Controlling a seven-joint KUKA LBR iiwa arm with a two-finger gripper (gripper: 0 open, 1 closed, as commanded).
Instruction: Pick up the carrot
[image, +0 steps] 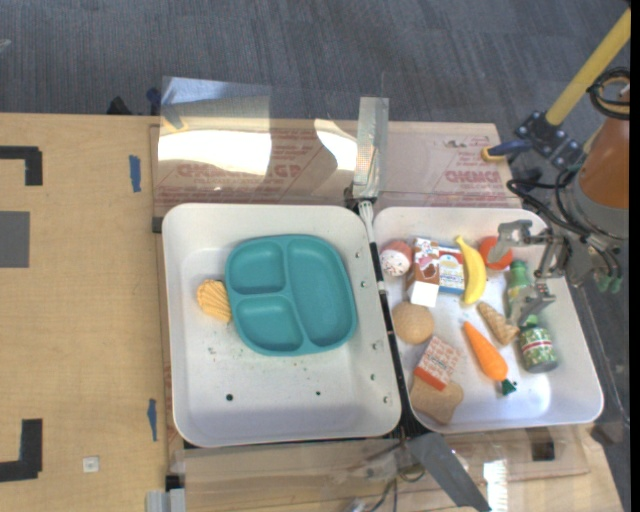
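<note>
The carrot (486, 351) is orange with a small green tip and lies at a slant on the floor of the right bin (580, 400), toward its front right. My gripper (531, 283) hangs over the right side of that bin, up and to the right of the carrot and apart from it. Nothing is visibly held. A green bottle (537, 346) lies just right of the carrot, below the gripper.
Packed around the carrot are a tan cone (497, 322), a banana (470, 268), a round bun (412, 322), an orange-white packet (437, 362), small cartons (426, 272) and a red item (495, 250). The left bin (190, 400) holds a teal divided plate (292, 293) and a shell-shaped biscuit (213, 298).
</note>
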